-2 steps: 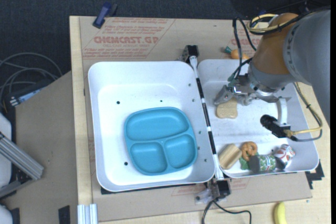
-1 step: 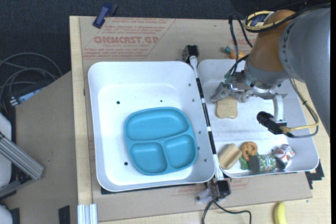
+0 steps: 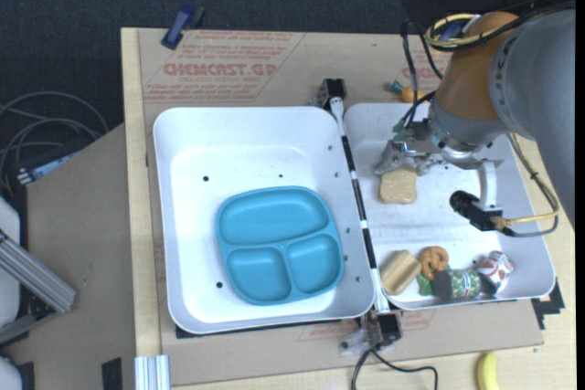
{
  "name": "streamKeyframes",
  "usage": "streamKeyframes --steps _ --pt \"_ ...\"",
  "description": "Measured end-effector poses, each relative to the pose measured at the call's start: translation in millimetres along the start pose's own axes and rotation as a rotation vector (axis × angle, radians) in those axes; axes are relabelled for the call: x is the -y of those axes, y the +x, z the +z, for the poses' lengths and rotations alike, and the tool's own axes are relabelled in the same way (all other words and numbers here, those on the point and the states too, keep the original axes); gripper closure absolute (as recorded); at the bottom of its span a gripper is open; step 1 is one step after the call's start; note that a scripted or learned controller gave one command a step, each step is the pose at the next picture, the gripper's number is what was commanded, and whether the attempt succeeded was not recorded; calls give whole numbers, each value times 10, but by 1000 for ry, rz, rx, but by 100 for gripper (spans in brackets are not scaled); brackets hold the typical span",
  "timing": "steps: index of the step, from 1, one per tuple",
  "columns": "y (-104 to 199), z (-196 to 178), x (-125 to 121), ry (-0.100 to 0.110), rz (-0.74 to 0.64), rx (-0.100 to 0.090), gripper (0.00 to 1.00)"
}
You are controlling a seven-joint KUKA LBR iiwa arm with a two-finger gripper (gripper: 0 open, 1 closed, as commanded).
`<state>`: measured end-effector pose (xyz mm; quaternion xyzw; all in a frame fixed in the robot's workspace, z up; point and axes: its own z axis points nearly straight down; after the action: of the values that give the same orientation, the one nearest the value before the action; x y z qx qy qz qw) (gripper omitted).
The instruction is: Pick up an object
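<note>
Two shallow white bins sit side by side on the counter [image 3: 238, 78], touching along their inner rims. The left bin [image 3: 183, 160] holds a blue divided plate [image 3: 279, 242] with three compartments, lying flat a little toward the near side of the bin. The grey arm [image 3: 539, 78] reaches in from the right, its orange band above the wrist, and the hand [image 3: 409, 162] hangs over the far left part of the right bin [image 3: 425, 224]. Just below the hand in the view, a tan biscuit-like piece [image 3: 398, 187] lies flat on the bin floor, close to the rim shared with the left bin. The hand's tip appears to meet or overlap the piece's upper edge, but at this slant I cannot tell whether they touch, nor whether the hand is spread or pressed together; nothing can be seen pinched in it. Well apart from the tan piece, a row of items lies along the near wall of the right bin: a pale bread roll [image 3: 399, 271] at the left, a small doughnut [image 3: 433, 260] just beside it, a dark green packet [image 3: 454, 286] next, and a red-and-white item [image 3: 496, 267] at the right end. Outside the bins, a blue object [image 3: 183, 26] rests at the counter's far left corner, and a yellow object [image 3: 487, 372] lies at the near right edge.
</note>
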<state>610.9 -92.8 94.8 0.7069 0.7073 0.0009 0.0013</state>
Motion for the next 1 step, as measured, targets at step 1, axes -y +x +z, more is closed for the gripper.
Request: streamKeyframes --steps 1 --pt "709 -910 393 0 -1 -2 100"
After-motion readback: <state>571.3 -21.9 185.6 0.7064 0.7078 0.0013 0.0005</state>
